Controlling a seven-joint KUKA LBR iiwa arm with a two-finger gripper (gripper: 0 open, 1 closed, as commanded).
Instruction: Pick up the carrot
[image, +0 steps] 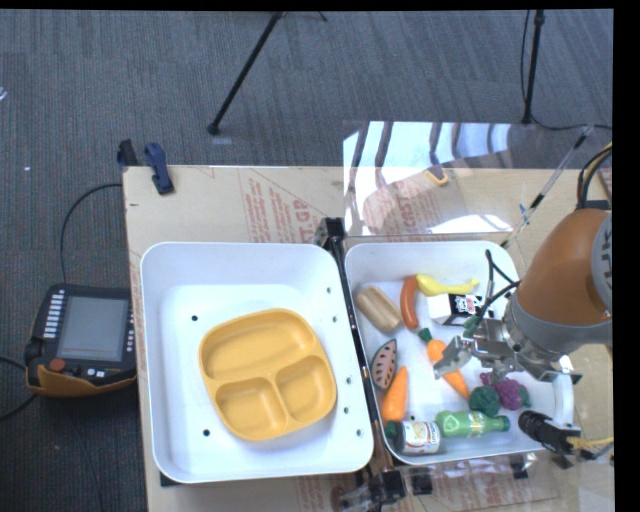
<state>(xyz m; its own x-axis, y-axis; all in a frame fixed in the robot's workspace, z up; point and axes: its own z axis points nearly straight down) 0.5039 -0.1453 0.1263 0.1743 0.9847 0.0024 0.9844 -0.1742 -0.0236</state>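
A small orange carrot (437, 351) with a green top lies slantwise in the middle of the right bin (425, 246). Its tip (457, 385) shows again below a grey part of my gripper (455, 366), which sits low right over it and covers its middle. The grey arm with its orange band (565, 272) reaches in from the right. A second, larger orange carrot-shaped piece (395, 394) lies to the left of the gripper, apart from it.
Crowded around the gripper in the right bin are a bun (378, 308), sausage (409, 301), banana (447, 286), broccoli (486, 399), purple grapes (509, 390), a green bottle (470, 424) and a jar (420, 437). The left bin (160, 300) holds a yellow divided plate (267, 387).
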